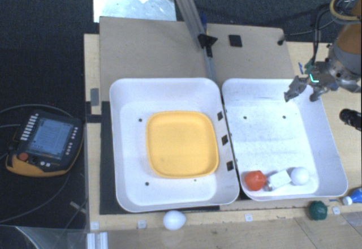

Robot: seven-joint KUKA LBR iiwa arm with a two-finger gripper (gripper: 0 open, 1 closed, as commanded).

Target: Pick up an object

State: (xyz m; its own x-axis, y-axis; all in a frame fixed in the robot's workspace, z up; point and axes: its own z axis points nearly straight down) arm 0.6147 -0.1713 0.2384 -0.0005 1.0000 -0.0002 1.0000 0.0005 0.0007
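The likeliest things for me to pick sit in the near corner of the right bin (325,129): a red-orange ball (254,180), a small white block (278,179) just right of it and seemingly touching, and a white ball (299,175) against the block's far-right end. I judge all three light and rigid, the balls smooth and apt to roll or squirt out of a pinch. The block, with flat sides, looks the surest hold, taken across its short width; but its neighbours crowd both ends. The red-orange ball I would take across its middle, from its free left side.

The gripper (305,89) hangs over the far right edge of that bin, well apart from the cluster, and nothing sits between the jaws. They look spread, two dark tips with a gap.

The left bin (124,129) carries a yellow plate (182,144), broad and flat, awkward to pinch. A white egg-like piece (174,220) lies on the counter (147,44) in front of it, and a dark green ball (317,210) near the right bin's near corner.
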